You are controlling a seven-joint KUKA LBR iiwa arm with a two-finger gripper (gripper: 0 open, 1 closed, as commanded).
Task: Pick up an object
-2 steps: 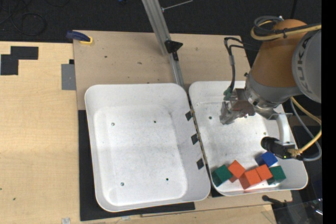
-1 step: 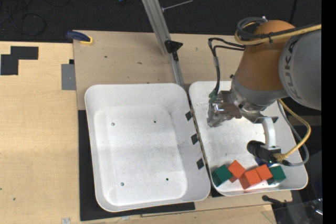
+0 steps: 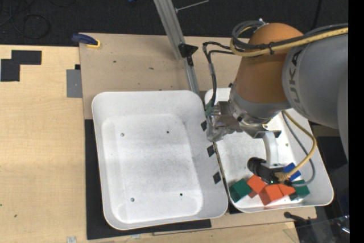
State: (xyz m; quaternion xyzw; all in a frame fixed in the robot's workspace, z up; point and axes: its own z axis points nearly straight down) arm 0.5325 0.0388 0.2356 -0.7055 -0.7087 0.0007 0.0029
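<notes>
Arm (image 3: 284,82) over right bin (image 3: 324,193), blocks (image 3: 272,189) crowding its near edge

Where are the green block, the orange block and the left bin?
green block (image 3: 241,189), camera view, its top face.
orange block (image 3: 271,194), camera view, its top face.
left bin (image 3: 102,101), camera view, its far left rim.

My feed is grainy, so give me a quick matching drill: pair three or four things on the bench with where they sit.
Things:
1. orange blocks
2. left bin
3. aluminium bar
4. green block

Places:
A. slanting up from between the bins
B. near corner of right bin, beside a green block
C. bench's left half
D. just left of orange blocks

Pairs: 1-B, 2-C, 3-A, 4-D
</notes>
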